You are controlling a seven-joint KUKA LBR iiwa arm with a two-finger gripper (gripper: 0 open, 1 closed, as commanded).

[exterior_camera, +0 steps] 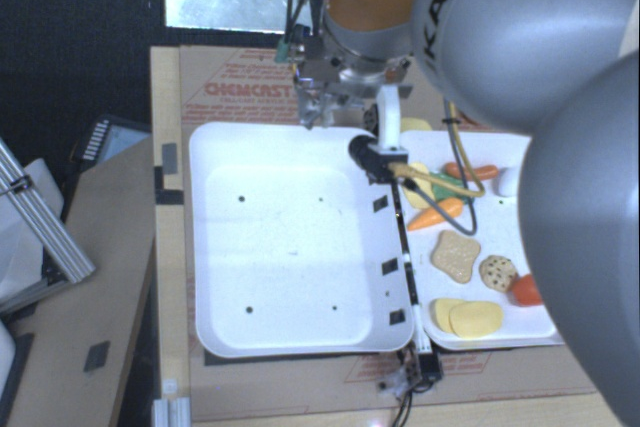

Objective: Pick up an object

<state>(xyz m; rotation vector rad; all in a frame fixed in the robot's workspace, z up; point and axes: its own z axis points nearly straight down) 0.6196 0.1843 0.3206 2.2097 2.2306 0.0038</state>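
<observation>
The right bin (520,340) holds several toy foods: an orange carrot (437,213), a second carrot (470,171), a tan toast slice (456,255), a speckled cookie (497,271), a red piece (525,290) and yellow slices (468,317). A yellow-green piece (428,183) lies by the divider. My gripper (350,120) hangs under the orange band at the far edge of the bins, over the back end of the divider between them. It is above and left of the carrots. Nothing shows in its grasp. The grey arm hides the right bin's far right part.
The left bin (215,245) sits beside the right one, its white floor marked by small dark dots. Cardboard (250,85) lies under both bins. A metal rail (40,225) and a dark device (95,140) are off to the left.
</observation>
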